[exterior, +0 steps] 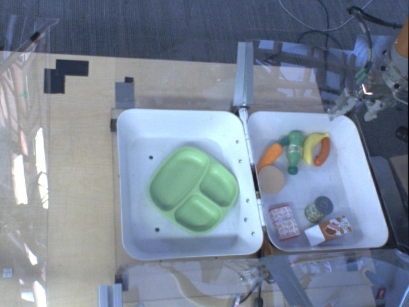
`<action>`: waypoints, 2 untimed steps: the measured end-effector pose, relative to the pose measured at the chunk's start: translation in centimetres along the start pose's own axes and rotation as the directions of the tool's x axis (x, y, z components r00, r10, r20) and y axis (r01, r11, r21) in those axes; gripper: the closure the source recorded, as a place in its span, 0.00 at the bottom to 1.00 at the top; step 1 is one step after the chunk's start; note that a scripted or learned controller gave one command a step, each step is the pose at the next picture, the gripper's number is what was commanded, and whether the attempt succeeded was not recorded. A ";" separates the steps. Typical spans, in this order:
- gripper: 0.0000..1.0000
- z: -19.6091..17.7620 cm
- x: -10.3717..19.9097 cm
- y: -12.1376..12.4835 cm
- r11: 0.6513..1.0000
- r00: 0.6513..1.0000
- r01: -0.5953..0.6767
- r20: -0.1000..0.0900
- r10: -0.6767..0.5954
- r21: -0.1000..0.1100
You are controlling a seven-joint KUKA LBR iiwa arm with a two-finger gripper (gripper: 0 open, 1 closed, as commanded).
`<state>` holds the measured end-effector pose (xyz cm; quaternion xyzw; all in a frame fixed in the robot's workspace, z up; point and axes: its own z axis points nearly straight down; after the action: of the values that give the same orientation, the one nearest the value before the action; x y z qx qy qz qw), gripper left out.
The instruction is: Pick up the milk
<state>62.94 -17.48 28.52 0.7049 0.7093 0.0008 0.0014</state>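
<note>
Even, soft overhead light, glare streaking the left clear panel (22, 171), slightly blurry throughout.

A green plate (194, 188), yellow banana (311, 145), and what looks like an orange-and-white milk carton (328, 229).

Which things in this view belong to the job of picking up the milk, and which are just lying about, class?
Belongs to the job:
milk carton
pincer
right bin

Just lying about:
green divided plate
carrot
green bottle
banana
sausage
round biscuit
can
pink box
</note>
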 end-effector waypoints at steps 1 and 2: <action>0.00 11.5 -2.7 -2.9 0.998 0.998 -0.060 0.000 0.060 0.001; 0.00 19.6 3.0 -7.5 0.995 0.995 -0.098 -0.001 0.098 -0.005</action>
<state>55.48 -14.54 8.85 0.7388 0.6739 0.0031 0.0028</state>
